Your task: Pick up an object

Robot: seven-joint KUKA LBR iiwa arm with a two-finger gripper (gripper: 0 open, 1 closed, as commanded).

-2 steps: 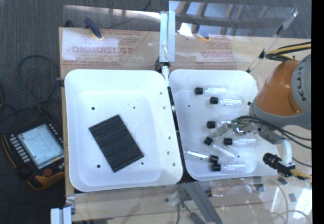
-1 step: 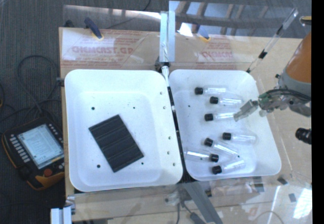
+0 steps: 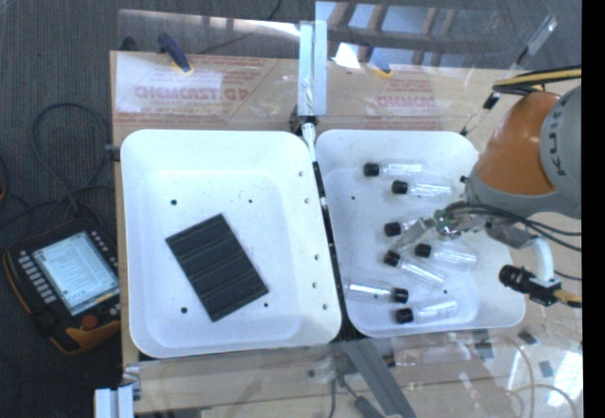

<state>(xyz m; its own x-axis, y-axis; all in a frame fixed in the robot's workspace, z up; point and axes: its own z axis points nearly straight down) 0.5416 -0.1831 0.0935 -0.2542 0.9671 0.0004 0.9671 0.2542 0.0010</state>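
over the right bin [image 3: 492, 312], the claw [image 3: 444, 224] touches clear vials [image 3: 430, 255]; its spread can't be told.

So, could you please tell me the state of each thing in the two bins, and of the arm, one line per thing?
Black ridged pad: lying flat, at an angle, in the left bin.
Clear vials with black caps: lying on their sides, scattered in the right bin.
Gripper: low over the vials in the middle of the right bin; whether it holds one is unclear.
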